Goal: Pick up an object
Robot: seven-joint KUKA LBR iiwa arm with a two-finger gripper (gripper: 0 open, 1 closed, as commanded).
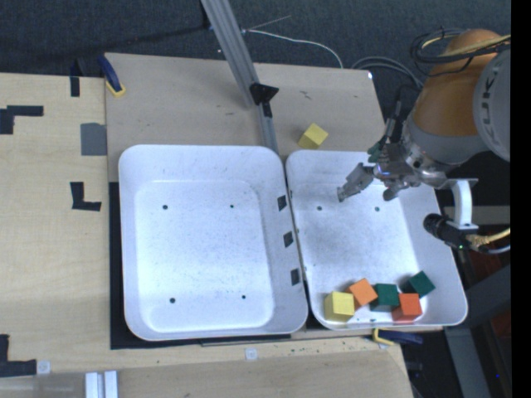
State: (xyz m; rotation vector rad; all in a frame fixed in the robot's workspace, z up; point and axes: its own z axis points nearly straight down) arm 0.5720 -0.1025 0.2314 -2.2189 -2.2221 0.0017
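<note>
Gripper (pixel 368 186) above the right bin (pixel 348 247), fingers spread apart holding nothing, coloured blocks (pixel 382 297) at the near edge

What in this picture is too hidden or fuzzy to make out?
- Gripper: its fingers are small and blurred over the right bin, so there is no telling whether anything sits between them.
- Arm: cut off by the picture's right edge.
- Blocks: huddled in the bin's near corner, partly covering each other, so their count is unsure.
- Pole: its top leaves the upper edge.
</note>
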